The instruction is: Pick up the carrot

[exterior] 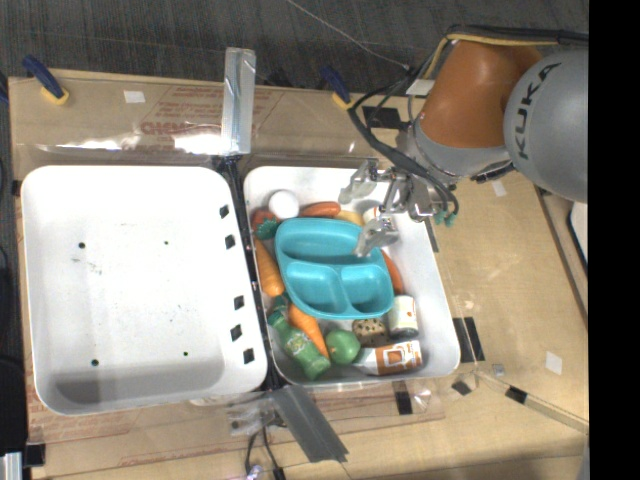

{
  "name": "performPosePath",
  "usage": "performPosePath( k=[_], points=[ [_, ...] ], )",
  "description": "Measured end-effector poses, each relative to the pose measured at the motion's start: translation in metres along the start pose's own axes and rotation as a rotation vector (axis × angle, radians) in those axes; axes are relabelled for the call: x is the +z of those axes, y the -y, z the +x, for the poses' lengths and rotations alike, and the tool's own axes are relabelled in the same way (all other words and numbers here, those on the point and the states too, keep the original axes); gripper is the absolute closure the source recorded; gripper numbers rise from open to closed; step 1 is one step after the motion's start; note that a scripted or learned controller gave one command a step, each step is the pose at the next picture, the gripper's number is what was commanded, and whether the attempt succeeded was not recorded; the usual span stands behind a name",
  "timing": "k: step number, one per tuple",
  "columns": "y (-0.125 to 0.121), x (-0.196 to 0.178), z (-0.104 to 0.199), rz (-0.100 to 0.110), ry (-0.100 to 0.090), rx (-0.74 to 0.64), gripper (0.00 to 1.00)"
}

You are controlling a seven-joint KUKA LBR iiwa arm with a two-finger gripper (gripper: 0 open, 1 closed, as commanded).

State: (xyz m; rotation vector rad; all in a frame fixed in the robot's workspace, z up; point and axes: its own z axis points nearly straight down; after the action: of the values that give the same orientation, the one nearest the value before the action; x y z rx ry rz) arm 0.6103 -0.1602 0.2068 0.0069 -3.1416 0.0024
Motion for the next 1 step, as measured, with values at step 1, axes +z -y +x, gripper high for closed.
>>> performPosePath(
  k=[1],
  points=[
    [-0.0218,0.0913,0.0434,0.003,0.020,-0.240,0.00]
  ],
)
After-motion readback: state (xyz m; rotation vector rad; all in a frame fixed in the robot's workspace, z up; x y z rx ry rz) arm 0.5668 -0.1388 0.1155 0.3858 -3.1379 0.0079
